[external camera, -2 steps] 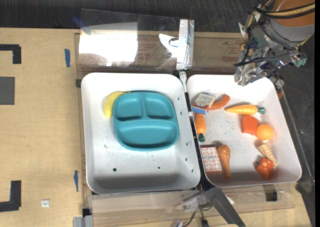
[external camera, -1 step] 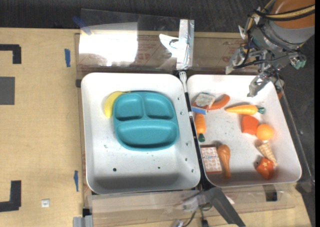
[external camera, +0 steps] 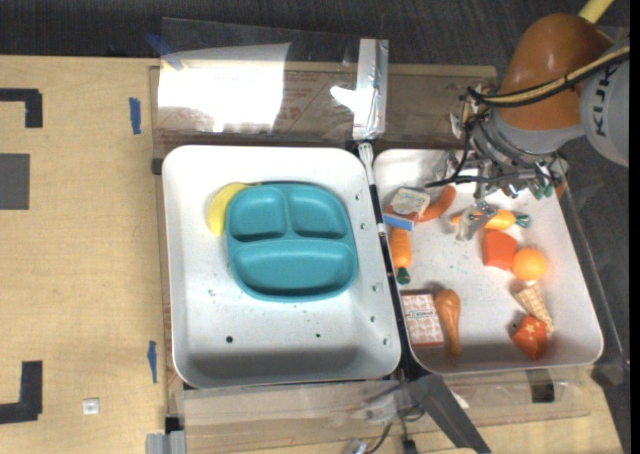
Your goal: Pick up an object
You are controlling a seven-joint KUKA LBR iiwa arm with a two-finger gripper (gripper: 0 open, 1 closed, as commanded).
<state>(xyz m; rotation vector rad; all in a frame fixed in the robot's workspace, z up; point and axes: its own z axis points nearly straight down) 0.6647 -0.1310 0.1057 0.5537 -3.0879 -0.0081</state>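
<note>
Orange and red plastic toy food is what fills the right-hand shallow white bin, so plenty to choose from. Nearest the camera there's a red strawberry-looking toy, a small pink-and-white printed carton and a brown drumstick-shaped toy lying just beside it. A bit farther back: a tan waffle cone, a round orange ball touching an orange-red wedge-shaped chunk, and over by the left wall an orange carrot with a green end. Farther still, a grey-white crumpled packet sits against a curved orange piece.

The left-hand white bin has a teal divided plastic plate with a yellow round thing poking out from under its far-left edge.

The two-finger gripper hangs low over the far part of the right bin, near a small yellow-orange bit. Honestly can't tell if it's released or clenched, or if anything is in it; it's all cables and shiny bits there.

What could go wrong, I reckon: stuff at the far end is packed close, so coming down could nudge a neighbour or catch two things, and rounded pieces may squirt out of a pinch.

Hard to read: the yellow thing is mostly hidden, and the wrist covers the bin's far-right corner.
</note>
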